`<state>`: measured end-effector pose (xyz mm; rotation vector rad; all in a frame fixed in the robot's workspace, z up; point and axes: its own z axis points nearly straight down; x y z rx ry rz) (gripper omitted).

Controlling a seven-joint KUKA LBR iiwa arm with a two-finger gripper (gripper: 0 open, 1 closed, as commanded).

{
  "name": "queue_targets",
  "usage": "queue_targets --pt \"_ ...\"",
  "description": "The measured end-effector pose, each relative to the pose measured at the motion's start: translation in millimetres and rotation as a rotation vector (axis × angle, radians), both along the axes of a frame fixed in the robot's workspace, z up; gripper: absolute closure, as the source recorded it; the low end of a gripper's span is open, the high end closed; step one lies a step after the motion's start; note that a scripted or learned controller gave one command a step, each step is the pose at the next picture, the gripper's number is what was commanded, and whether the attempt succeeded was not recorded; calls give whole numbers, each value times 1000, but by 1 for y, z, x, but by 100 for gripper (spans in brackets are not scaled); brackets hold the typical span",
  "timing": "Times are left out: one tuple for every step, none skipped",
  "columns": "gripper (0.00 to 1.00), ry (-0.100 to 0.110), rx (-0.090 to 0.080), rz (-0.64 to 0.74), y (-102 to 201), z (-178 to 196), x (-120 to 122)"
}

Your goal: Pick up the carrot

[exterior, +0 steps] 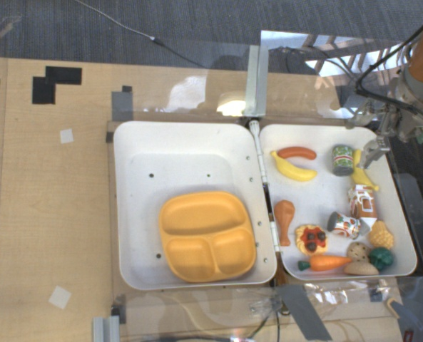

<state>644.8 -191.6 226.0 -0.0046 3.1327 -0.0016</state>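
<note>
The carrot [330, 263] lies along the near rim of the right bin [404, 226] at about six o'clock, leaves toward nine, touching a potato [362, 268]; a pizza slice [311, 239] sits just behind it; the left bin [190, 148] holds a yellow divided tray [207, 235]; farther back, a banana [294, 168] and sausage [296, 152]; at two o'clock the gripper [374, 150] hovers beside a green can [343, 159], its opening impossible to judge.

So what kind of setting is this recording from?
Most likely a robot lab test bench, not a real kitchen. Two shallow white bins sit on a wooden bench; the right one holds toy food like a carrot and banana, the left a yellow divided plate, with cables around.
</note>
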Motion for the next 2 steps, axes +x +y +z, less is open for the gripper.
queue_targets --pt "0 2 2 -213 43 -16 -76" --pt "0 -1 7 -246 131 -17 -53"
